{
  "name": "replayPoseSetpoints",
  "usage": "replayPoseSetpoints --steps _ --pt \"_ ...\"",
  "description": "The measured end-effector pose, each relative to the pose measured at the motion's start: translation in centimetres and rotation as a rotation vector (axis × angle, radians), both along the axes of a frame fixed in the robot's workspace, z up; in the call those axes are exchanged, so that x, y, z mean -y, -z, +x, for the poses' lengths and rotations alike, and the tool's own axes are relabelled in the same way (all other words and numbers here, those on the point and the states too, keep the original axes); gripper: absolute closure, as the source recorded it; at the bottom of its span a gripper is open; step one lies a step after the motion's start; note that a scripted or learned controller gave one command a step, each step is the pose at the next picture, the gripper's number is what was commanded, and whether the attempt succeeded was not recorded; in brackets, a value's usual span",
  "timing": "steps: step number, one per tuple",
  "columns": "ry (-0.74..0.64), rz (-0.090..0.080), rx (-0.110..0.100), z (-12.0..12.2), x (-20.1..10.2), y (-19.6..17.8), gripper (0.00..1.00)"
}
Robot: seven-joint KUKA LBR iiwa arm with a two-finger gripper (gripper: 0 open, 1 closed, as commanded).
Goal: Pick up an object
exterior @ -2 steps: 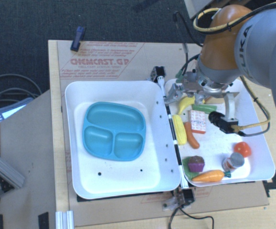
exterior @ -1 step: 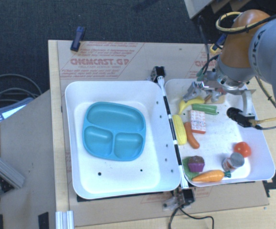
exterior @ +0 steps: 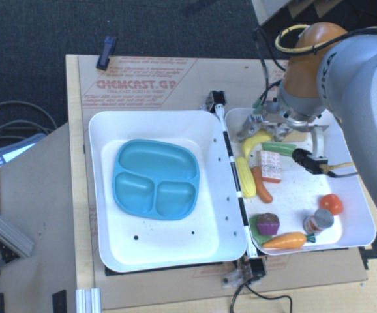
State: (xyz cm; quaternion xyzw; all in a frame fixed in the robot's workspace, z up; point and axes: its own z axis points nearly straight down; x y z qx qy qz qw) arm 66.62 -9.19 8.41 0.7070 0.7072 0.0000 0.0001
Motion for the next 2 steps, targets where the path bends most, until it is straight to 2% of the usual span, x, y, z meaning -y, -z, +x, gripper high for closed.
replayPoseSetpoints --steps 1,2 --pt "0.0 -0.001 0.004 0.12 -0.01 -1.14 1.0" --pt "0.0 -0.001 0.004 0.11 -0.01 -1.12 0.0"
